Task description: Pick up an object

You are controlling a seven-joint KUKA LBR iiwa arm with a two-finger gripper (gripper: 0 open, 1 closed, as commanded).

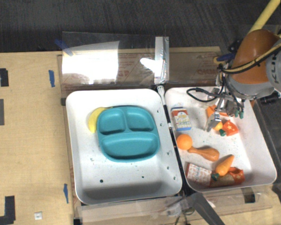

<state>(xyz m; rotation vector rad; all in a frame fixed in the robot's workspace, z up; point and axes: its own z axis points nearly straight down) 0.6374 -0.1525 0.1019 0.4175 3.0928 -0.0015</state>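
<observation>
My gripper (216, 119) hangs low over the upper right part of the right bin (259, 145), under the grey wrist with its orange band. Directly below and beside it lies a small cluster of toys: a red piece (230, 129) with a yellow bit (219, 126) and an orange bit (210, 110). The gripper overlaps this cluster, and whether it touches any piece cannot be made out. Further left in the same bin are a small white and orange carton (181, 119) and an orange ball (184, 141).
A tan drumstick (206, 153), a carrot (224, 165), a red item (236, 175) and a patterned packet (197, 172) lie in the right bin's front half. The left bin (81, 150) holds a teal divided plate (128, 132) with a yellow object (93, 118) behind it.
</observation>
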